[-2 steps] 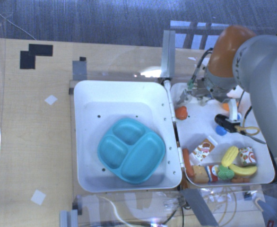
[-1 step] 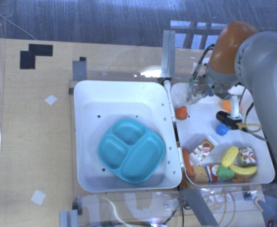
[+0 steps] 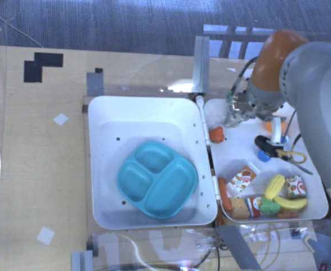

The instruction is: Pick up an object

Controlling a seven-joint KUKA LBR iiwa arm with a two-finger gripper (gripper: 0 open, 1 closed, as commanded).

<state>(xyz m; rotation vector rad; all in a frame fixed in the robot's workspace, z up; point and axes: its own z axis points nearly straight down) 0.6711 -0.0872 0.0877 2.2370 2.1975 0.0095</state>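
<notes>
No readable text anywhere. The small carton (image 3: 244,179) near the right bin's (image 3: 318,210) front-left corner carries a red-and-white print, but its lettering is too small to make out.

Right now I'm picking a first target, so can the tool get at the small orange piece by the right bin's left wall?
Probably yes. The tool hangs just to the right of the orange piece, which lies alone on bare bin floor. The divider wall close on its left may crowd one finger.

Left bin (image 3: 106,151): you're blocked only by the blue plate (image 3: 157,178). Right bin (image 3: 323,205): toys (image 3: 267,193) crowd the near end; bare floor beside the orange ball (image 3: 216,134).
</notes>
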